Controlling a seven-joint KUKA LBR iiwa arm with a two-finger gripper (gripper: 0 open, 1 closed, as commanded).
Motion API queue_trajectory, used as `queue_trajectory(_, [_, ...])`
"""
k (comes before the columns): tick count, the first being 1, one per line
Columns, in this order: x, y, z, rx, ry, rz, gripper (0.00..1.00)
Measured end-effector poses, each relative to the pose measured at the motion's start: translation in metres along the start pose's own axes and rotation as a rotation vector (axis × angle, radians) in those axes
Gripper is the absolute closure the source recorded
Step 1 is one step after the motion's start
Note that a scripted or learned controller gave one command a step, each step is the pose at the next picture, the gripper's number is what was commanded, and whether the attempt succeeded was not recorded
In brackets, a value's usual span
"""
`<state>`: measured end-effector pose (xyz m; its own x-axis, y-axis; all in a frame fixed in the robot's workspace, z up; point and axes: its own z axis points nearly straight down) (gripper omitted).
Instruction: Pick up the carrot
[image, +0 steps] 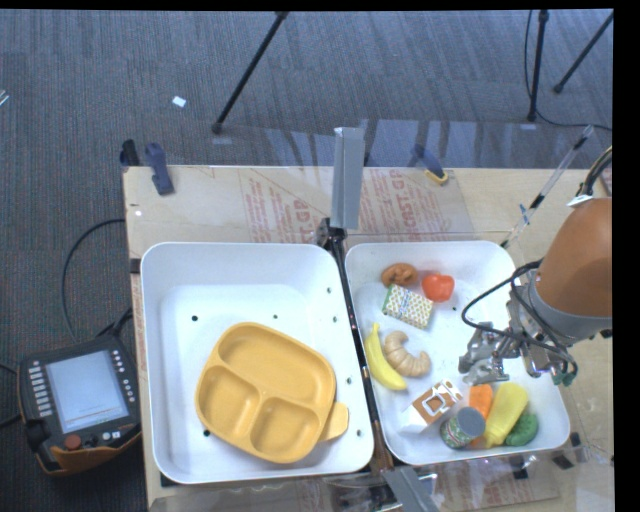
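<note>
The carrot (481, 400) is a short orange piece lying near the front right of the right bin (455, 252). It sits between a small carton (433, 405) and a yellow bottle (506, 411). My gripper (484, 362) hangs just above and behind the carrot, pointing down into the bin. Its metal fingers look spread open with nothing between them. The grey arm with its orange band (590, 262) comes in from the right.
Around the carrot crowd a tin can (462, 427) and a green item (522, 428). Further left and back lie a banana (383, 362), croissant (408, 352), patterned block (407, 306), tomato (437, 287) and pretzel (399, 273). The left bin (180, 270) holds a yellow divided plate (265, 390).
</note>
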<state>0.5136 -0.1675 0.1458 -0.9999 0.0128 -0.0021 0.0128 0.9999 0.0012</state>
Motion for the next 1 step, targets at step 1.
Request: queue_trajectory(1, [0.0367, -0.0017, -0.0171, 0.000, 0.003, -0.074, 1.00])
